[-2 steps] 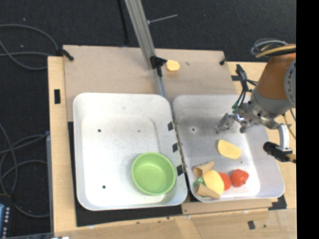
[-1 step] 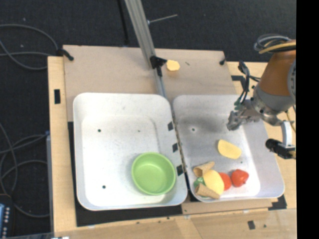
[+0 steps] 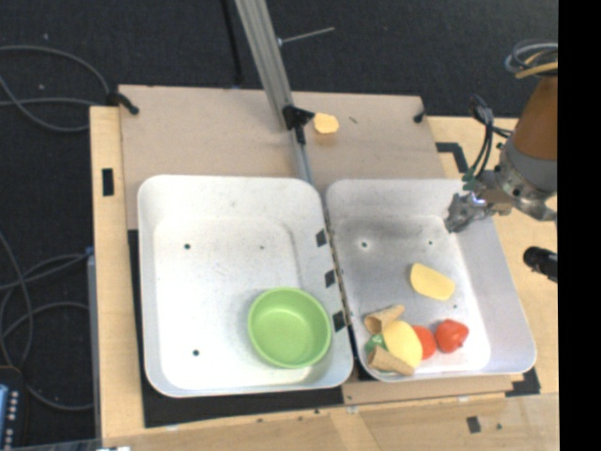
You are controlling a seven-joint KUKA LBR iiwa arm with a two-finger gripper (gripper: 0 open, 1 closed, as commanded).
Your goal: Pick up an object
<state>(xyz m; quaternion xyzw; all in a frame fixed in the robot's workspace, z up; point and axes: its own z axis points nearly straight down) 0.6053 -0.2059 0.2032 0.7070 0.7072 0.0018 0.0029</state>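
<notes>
While the small grey claw (image 3: 460, 210) hangs over the right-hand shallow white bin (image 3: 507, 280), its state untellable, nothing is lifted; picking remains.

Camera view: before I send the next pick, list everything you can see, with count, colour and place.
Bins: 2, white, side by side on the bench.
Bowl: 1, green, left bin, near front right corner.
Flat yellow piece: 1, yellow, right bin, middle right.
Red items: 2, red, right bin front, one partly behind the yellow item.
Rounded yellow item: 1, yellow, right bin front.
Tan cone-like pieces: 2, tan, right bin front left, beside the yellow item.
Small yellow piece: 1, yellow, on the bench behind the bins.
Metal post: 1, grey, rear centre.
Gripper: 1, grey, over right bin's rear right edge.
</notes>
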